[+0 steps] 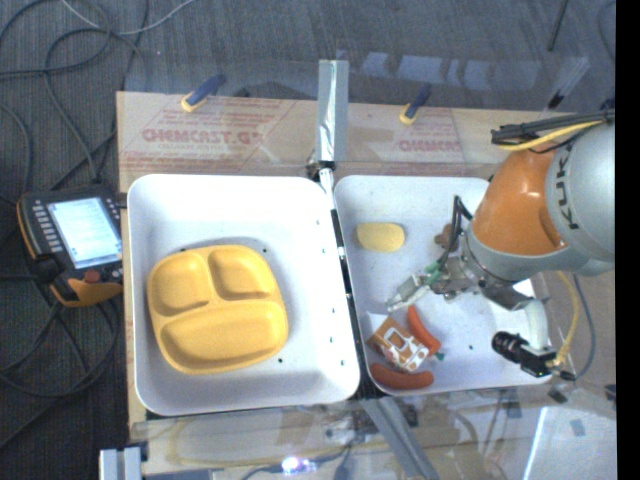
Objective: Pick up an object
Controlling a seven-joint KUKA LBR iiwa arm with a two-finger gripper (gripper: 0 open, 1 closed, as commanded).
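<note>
Right white bin (520, 363): gripper (432, 280) low at centre, jaw state cannot be told; pale yellow oval piece (380, 236) near left wall; orange sausages (402, 376) at front edge. Left white bin (200, 190): yellow compartment tray (217, 306)

Two shallow white bins sit side by side on the bench (160, 133). The left bin (140, 268) holds a yellow plastic divided tray (217, 306) near its middle. In the right bin (470, 363), a small yellow oval piece (380, 236) lies toward the back left, and two red sausage-shaped toys (402, 376) with an orange-and-white block (396, 344) between them lie at the front left. The gripper (432, 280) hangs between these groups, the arm (540, 213) entering from the right. A handheld control pendant (70, 238) rests left of the bench.
</note>
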